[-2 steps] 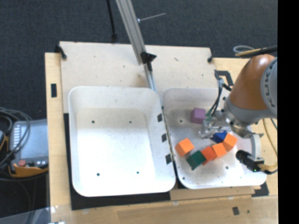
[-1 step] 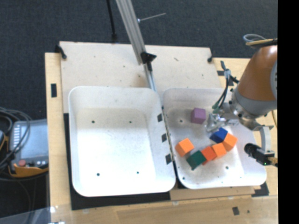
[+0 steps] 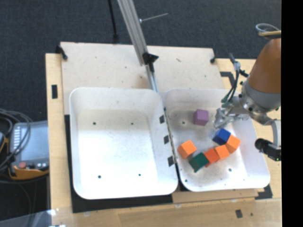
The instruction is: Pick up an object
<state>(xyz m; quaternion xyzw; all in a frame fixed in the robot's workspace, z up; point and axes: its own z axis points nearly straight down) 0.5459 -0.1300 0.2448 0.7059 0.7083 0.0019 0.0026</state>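
Blue cube (image 3: 221, 136) turned cornerwise, just below gripper (image 3: 220, 119).

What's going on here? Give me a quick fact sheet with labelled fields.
arm: grey with orange band, reaching in from the right
tool: above the right bin, between purple cube and blue cube
other blocks: orange cubes, green cube
left bin: white, shallow
held: nothing visibly gripped

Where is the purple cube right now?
The purple cube sits in the right bin, toward its far side, apart from the other blocks, left of the gripper and above the blue cube.
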